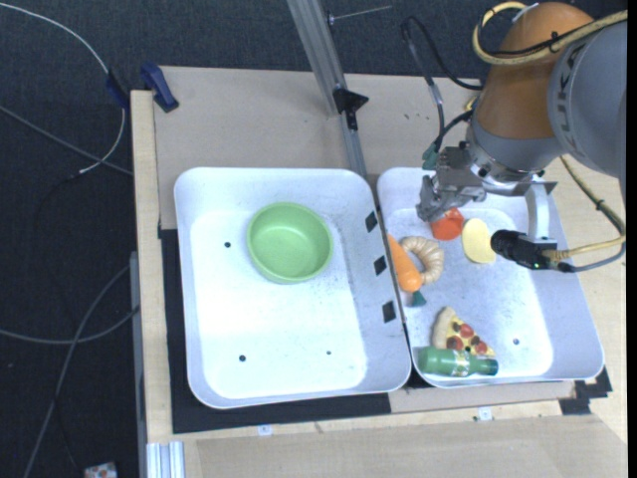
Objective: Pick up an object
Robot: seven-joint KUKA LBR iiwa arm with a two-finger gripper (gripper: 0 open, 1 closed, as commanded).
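Observation:
My gripper (pixel 438 207) hangs low over the back of the right bin (pixel 557 317), directly above a small red-orange object (pixel 448 226) that peeks out beneath it. A yellow lemon-like piece (pixel 478 240) lies just to its right. In front of it sit an orange carrot (pixel 403 263) and a beige ring-shaped pastry (pixel 426 255). Near the bin's front edge lie a pizza slice (pixel 462 334) and a green bottle (pixel 455 363) on its side.
A green bowl (pixel 289 241) stands in the left bin (pixel 219 357). A metal pole (pixel 320 48) slants up from between the bins at the back. The grey-and-orange arm (pixel 537 78) comes in from the upper right.

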